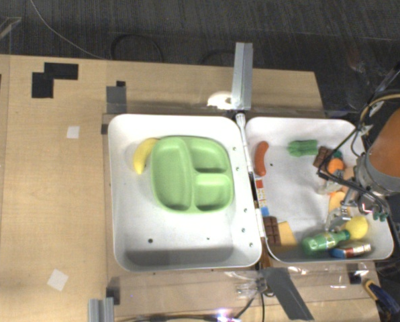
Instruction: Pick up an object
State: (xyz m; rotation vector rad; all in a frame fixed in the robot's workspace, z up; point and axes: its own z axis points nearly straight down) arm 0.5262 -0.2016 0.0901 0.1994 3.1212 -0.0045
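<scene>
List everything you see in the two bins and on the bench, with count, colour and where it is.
Bins: two, white, side by side on the bench.
Divided plate: one, green, middle of the left bin.
Banana: one, yellow, left bin, against the plate's left edge.
Sausage: one, red-orange, right bin, near its left wall.
Green block: one, green, upper middle of the right bin.
Chocolate bar: one, brown, lower left corner of the right bin.
Bottle: one, green, lying along the right bin's lower edge.
Lemon: one, yellow, lower right of the right bin.
Bench: one, light wood.
Arm: one, grey with an orange band, over the right bin's right side.
Gripper: one, above the lower right clutter.
</scene>
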